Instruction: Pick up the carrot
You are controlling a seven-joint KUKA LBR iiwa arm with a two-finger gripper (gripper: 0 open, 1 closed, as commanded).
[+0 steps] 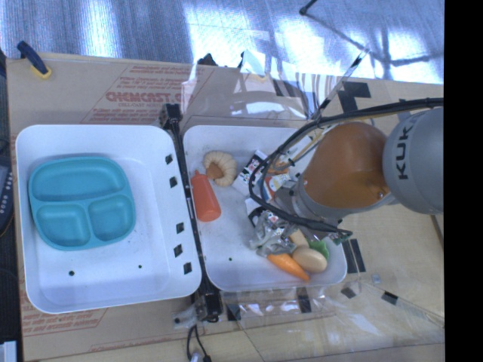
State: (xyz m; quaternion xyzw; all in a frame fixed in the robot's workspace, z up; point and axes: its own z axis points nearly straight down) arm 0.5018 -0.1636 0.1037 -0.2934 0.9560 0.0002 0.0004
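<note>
The carrot (pixel 289 266) is a small orange tapered piece lying near the front edge of the right bin (pixel 226 266), with its tip pointing toward the front right. My gripper (pixel 270 234) hangs low in that bin, just behind the carrot's thick end and very close to it. I cannot see whether it touches the carrot. The grey arm with its orange band (pixel 343 168) covers the bin's right part.
A beige egg-shaped item (pixel 310 259) and a green piece (pixel 320 246) lie right beside the carrot. An orange-red cylinder (pixel 205 197) and a tan pastry (pixel 219 167) sit at the right bin's left side. The left bin (pixel 98 277) holds a teal divided plate (pixel 80 200).
</note>
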